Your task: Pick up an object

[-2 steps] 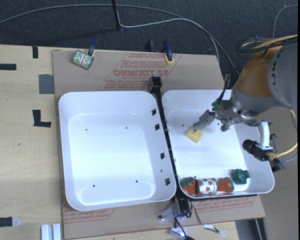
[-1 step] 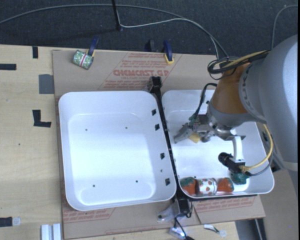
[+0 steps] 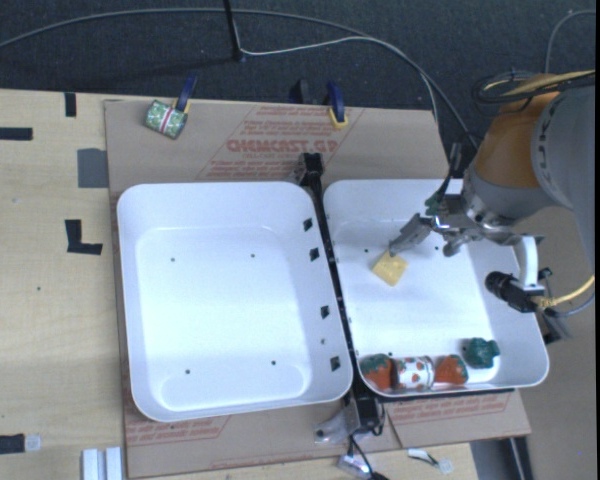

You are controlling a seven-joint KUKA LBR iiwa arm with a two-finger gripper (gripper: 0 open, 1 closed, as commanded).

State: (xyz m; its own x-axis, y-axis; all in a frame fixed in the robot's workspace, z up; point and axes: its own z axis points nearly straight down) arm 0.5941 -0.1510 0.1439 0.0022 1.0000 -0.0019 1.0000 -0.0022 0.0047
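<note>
Reaching in from the right of the frame, the gripper (image 3: 404,245) hangs over the right bin (image 3: 500,313), just above a yellow block (image 3: 388,268). I cannot tell how far the fingers are open. Small toys (image 3: 428,368) lie along the bin's lower wall, well apart.

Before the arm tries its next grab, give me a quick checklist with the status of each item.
1. Pincer over the right bin: ok.
2. Yellow block just below the pincer tip, clear of the walls: ok.
3. Block between the fingers: cannot tell.
4. Fingers open enough: cannot tell.
5. Other toys lined along the near wall, away from the block: ok.
6. Black divider clear of the pincer: ok.
</note>
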